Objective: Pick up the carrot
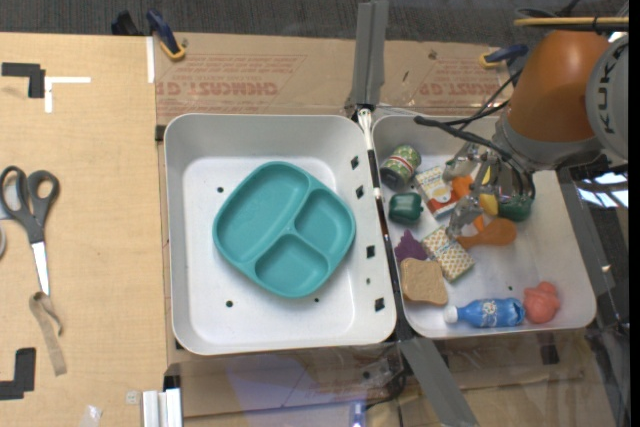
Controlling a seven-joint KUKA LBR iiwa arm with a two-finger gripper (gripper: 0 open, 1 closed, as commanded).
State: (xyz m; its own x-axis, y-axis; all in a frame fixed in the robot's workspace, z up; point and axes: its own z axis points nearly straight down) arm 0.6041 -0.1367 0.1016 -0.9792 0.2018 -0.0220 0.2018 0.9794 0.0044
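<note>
camera view: gripper (pixel 470 207) over carrot (pixel 488 232)

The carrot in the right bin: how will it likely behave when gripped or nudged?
The carrot looks like smooth moulded plastic, so probably stiff and light. Its tapered, rounded shape could slip from the gripper or roll. Crowded beside other toys, it may shift when nudged.
</note>
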